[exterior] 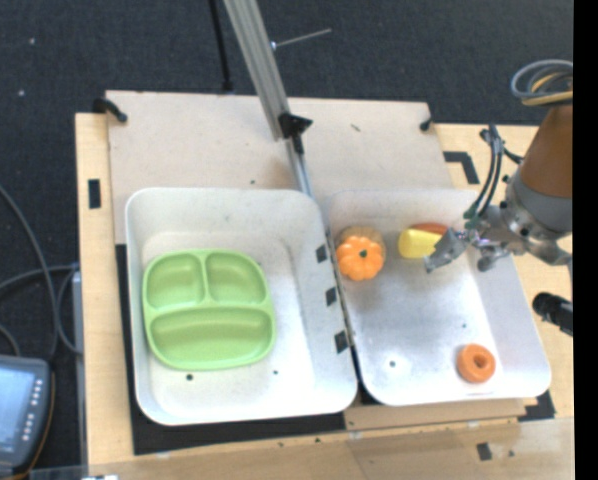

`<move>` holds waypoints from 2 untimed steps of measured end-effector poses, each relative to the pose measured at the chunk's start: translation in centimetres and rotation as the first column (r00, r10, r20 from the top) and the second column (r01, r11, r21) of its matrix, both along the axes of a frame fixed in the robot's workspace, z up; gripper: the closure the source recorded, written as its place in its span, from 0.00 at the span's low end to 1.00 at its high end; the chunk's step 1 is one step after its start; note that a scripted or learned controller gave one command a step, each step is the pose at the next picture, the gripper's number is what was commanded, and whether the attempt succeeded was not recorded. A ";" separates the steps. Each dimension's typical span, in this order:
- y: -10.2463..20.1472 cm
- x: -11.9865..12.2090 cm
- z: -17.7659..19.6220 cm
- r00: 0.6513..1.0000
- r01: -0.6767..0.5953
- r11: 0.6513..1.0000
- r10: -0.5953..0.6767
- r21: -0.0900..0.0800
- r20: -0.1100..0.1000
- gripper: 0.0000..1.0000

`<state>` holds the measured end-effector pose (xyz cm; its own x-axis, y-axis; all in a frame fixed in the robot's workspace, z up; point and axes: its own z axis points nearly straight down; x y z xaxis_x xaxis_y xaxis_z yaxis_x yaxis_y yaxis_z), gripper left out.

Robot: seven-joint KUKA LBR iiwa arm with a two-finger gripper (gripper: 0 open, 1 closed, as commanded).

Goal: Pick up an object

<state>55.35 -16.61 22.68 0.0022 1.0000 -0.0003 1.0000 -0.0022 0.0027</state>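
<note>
Beside pincer (457,251), yellow block (420,241), long axis left-right

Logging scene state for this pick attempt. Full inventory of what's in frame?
bins: 2, white, side by side on the bench
divided plate: 1, green, left bin
pumpkin: 1, orange, right bin, upper left corner
yellow block: 1, yellow with a red edge, right bin, top, beside the gripper
orange ring: 1, orange, right bin, lower right
metal post: 1, grey, behind the bins
arm: 1, grey and orange, from the right
gripper: 1, over right bin
</note>
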 end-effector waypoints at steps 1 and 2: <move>-0.1 0.1 1.1 1.000 0.001 1.000 -0.001 -0.001 0.003 1.00; 6.0 0.9 -2.6 1.000 -0.009 1.000 0.009 0.002 -0.004 1.00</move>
